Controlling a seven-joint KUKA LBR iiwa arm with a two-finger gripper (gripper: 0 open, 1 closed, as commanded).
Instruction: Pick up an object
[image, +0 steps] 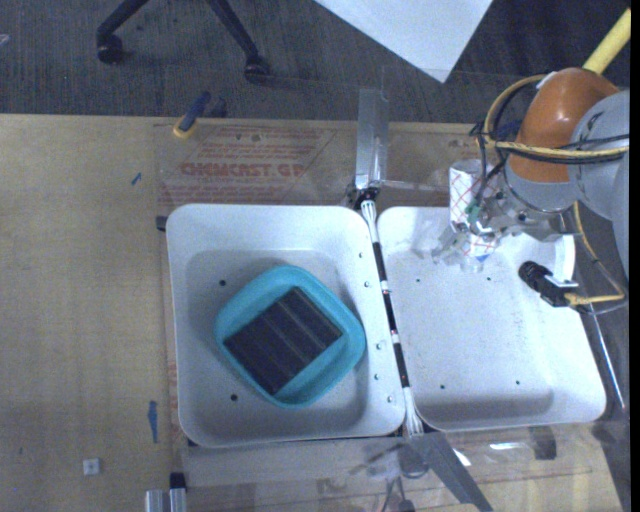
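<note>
While the arm (560, 140) reaches in from the right, you find its gripper (468, 240) low over the far part of the right bin (500, 350), close to that bin's far rim. You cannot tell from this view whether it is open or closed on anything: the tip is small and blurred, and it merges with a pale, crumpled-looking patch on the bin floor directly beneath it. Treat that patch as unidentified.

Just right of the gripper, note a small black part (543, 280) with a yellow cable, standing over the right side of the same bin; it appears to belong to the rig.

Move left across the divider to the left bin (200, 250). There you see the clearest candidate for the task: a blue tray-like object (290, 335) with a dark ribbed centre, lying tilted on the bin floor, well apart from the gripper.

Judge the task as not complete. No object is seen lifted clear of either bin. What remains is a confirmed grasp and a lift.
</note>
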